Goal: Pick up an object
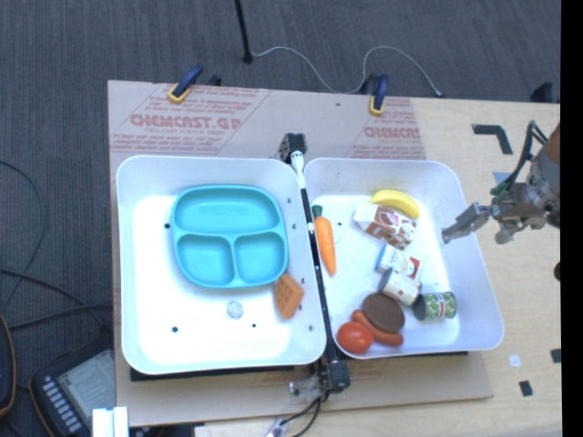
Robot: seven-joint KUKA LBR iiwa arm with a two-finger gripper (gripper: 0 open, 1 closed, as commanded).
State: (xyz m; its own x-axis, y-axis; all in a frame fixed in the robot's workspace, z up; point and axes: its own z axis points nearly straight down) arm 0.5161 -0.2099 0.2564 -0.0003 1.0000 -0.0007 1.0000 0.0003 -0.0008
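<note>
The right bin [474, 271] holds a yellow banana [397, 200], a brown and white carton [389, 225], an orange carrot [325, 244], two small white cartons [402, 276], a green can [438, 306], a brown patty [383, 312] and a red tomato [355, 337]. My gripper [484, 225] hovers over that bin's right rim, right of the cartons. It is open, its two fingers [459, 224] spread apart with nothing between them.
The left bin [146, 335] carries a blue divided plate [228, 235], an orange waffle piece [289, 295] and a small clear item [235, 309]. Two clamps [186, 82] grip the board's far edge. A cable runs behind the bins.
</note>
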